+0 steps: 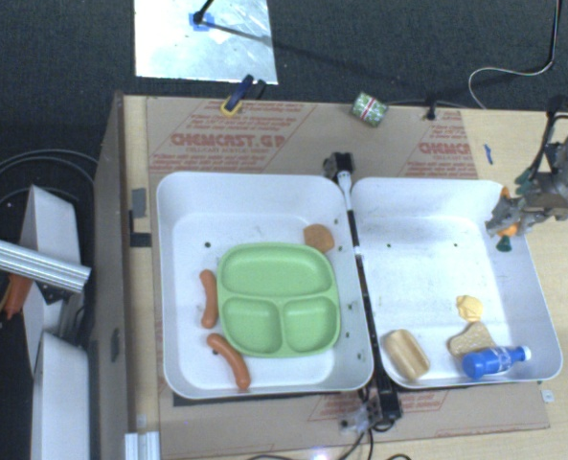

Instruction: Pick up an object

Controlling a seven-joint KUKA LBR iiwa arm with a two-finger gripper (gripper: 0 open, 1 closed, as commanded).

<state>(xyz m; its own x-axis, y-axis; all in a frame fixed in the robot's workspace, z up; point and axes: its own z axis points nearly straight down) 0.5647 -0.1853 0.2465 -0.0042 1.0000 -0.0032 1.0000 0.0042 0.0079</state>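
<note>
Overall light: pretty even and bright from overhead, you get no dark corners on the bench.
Whites: both bins run hot; the right bin (427,257) floor is nearly blown out, so you lose surface detail there.
Glare: the shiny sheet (207,27) on the dark floor throws patchy reflections.
Shadows: soft and short, you'll see faint ones hugging the green tray (279,300) and the blue bottle (494,360).
Sharpness: a bit soft all over, low-res; print on the cardboard is barely readable.
Blur: the gripper (513,220) at the right edge looks smeared, fine parts are mush.
</note>
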